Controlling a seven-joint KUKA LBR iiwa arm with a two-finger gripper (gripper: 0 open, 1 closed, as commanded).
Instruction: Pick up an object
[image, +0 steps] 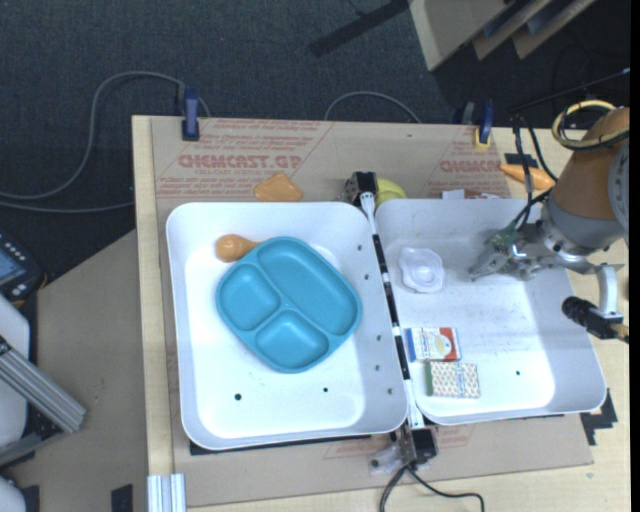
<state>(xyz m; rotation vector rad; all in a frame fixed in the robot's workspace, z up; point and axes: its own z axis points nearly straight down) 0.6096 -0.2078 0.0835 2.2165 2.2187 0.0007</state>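
Observation:
My gripper (492, 255) hangs low over the upper middle of the right bin (560, 395), at the end of the grey arm (590, 205) reaching in from the right. A small clear plastic cup (421, 270) lies just left of the gripper, apart from it. Two small printed packets (435, 344) (453, 380) rest near the bin's lower left. In the left bin (200, 400) a blue divided plate (288, 300) lies with an orange food piece (235, 246) at its upper left edge.
Behind the bins, on the wooden board, lie an orange item (277, 187) and a yellow item (388, 190). Blue clamps (190, 113) (484, 122) hold the board's back edge. Cables run near the arm at the right.

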